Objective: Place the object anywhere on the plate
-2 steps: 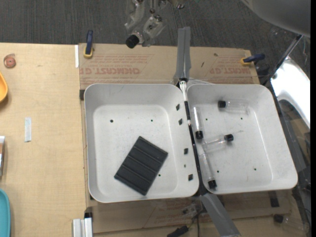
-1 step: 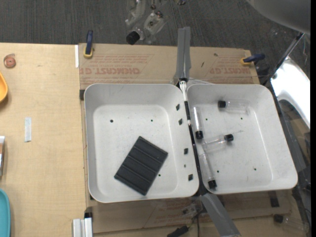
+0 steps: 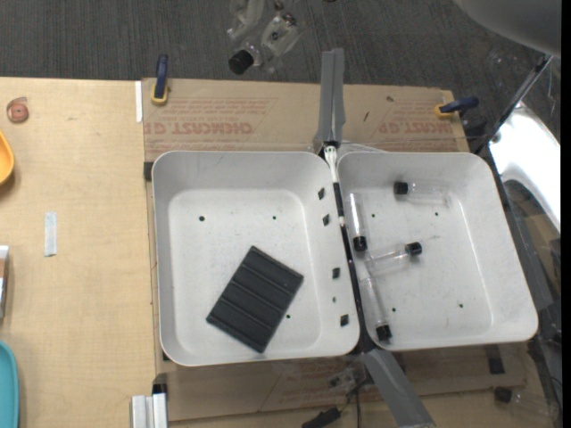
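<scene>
**Pincer high over the far edge, tubes in one bin, ribbed slab in the other**

The pincer (image 3: pixel 268 25) hangs at the top of the view, a cluster of pale metal parts with a dark round lens-like piece at its lower left. It is too small and cluttered here to tell whether it stands apart or together, and nothing shows in its grip.

Just below the pincer lies a sheet of brown cardboard (image 3: pixel 232 123), printed in faded red. The lettering is upside down from this angle and seems to read "CHEMCAST", with smaller lines under it that are too faint to read. The same print repeats on the sheet further to the view's right of the pincer.

Further below the pincer, almost straight down the view, sits the left bin (image 3: pixel 159 239), smooth white plastic with rounded corners and a few small dark holes in its floor. On that floor, well below the pincer, lies the plate (image 3: pixel 256 298): a flat, matt black rectangle with parallel ribs along its length, turned at a slant.

Below and to the view's right of the pincer is the right bin (image 3: pixel 508 266), touching the first along a shared edge. In it lie four clear tubes with black caps. The far tube (image 3: pixel 419 188) is nearest the pincer. The edge tube (image 3: pixel 355 221) lies along the shared wall, the middle tube (image 3: pixel 393 254) lies crosswise, and the near tube (image 3: pixel 375 306) is farthest off. All are apart from the plate.
</scene>
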You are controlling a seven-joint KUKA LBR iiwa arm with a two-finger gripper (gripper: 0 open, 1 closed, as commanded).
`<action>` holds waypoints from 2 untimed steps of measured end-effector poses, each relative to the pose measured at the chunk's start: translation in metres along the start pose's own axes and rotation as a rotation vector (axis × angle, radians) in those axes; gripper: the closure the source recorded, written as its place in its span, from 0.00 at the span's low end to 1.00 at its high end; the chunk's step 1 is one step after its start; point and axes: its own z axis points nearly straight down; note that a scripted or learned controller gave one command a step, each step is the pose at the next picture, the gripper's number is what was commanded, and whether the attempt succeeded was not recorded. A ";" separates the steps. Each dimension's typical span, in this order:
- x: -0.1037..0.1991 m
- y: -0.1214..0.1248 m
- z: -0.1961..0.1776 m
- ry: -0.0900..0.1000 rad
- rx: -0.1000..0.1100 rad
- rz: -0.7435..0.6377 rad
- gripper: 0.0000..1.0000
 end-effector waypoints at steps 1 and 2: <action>-0.001 -0.001 -0.009 -0.005 -0.001 0.003 1.00; -0.002 -0.003 -0.017 -0.010 -0.002 0.006 1.00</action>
